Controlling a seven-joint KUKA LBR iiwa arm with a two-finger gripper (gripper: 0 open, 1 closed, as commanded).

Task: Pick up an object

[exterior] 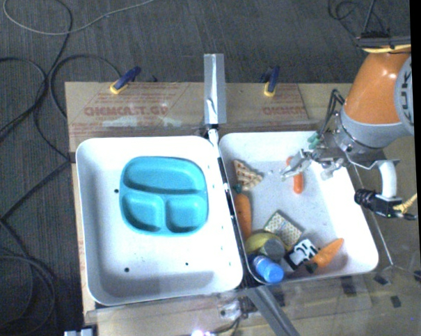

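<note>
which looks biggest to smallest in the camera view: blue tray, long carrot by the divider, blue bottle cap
1. blue tray
2. long carrot
3. blue bottle cap
All lie at bin level, so nearness hardly skews this.

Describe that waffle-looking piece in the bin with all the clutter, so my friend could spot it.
Look at the right bin, near its far left corner beside the divider. The tan triangular waffle piece lies there flat, above the long orange carrot. Its criss-cross grid and three-cornered shape set it apart from the smooth orange carrots nearby.
</note>
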